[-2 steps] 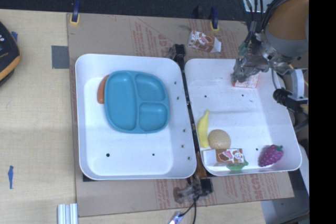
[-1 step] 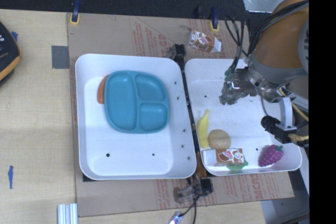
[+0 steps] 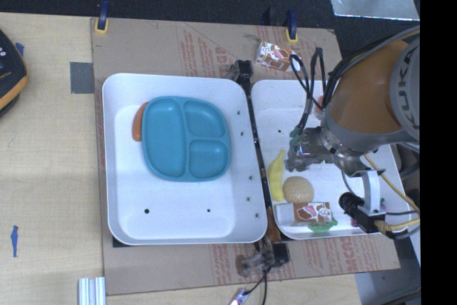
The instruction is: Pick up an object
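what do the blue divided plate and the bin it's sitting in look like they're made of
Blue divided plate: probably molded plastic, matte, one even colour with soft rounded compartment ridges. Left bin: likely white plastic, smooth with a slight sheen, rounded corners and a raised rim.

The left white bin (image 3: pixel 118 153) has open floor along its front and left margins; a blue three-compartment plastic plate (image 3: pixel 187 138) occupies its centre. In the right white bin (image 3: pixel 265 98), the grey arm (image 3: pixel 371 103) overhangs most of the floor, with a round tan bun (image 3: pixel 298 189), yellow banana (image 3: pixel 275 175) and printed packet (image 3: pixel 313 211) crowding the front left corner.
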